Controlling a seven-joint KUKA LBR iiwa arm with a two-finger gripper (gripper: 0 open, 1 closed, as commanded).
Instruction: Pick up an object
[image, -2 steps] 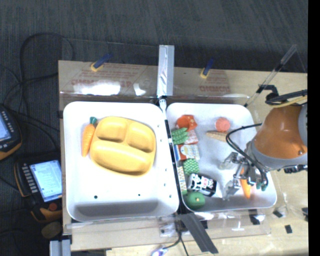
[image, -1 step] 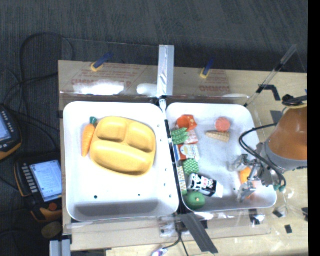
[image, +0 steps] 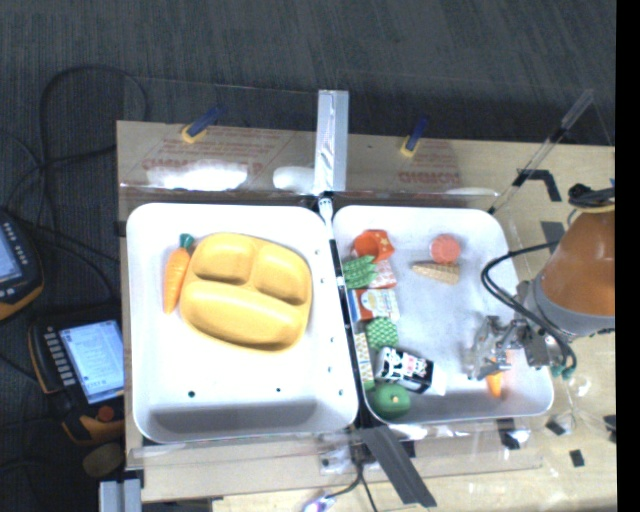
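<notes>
My gripper (image: 490, 358) hangs low over the right bin's (image: 455, 320) near right corner, its arm coming in from the right. A small orange piece (image: 495, 384) lies right at the fingertips; I cannot see whether it is between them. Left of the gripper lie a black-and-white carton (image: 403, 369) and a green round fruit (image: 391, 402). Farther back in the same bin are a red round piece (image: 446, 247), a pale corn cob (image: 435, 270) and a red-orange item (image: 372, 243).
Green and red packets (image: 375, 302) line the right bin's left wall. The left bin (image: 230, 395) holds a yellow divided plate (image: 245, 290) and a carrot (image: 176, 275). A black cable (image: 500, 280) loops beside the arm. Bare floor lies between the carton and the gripper.
</notes>
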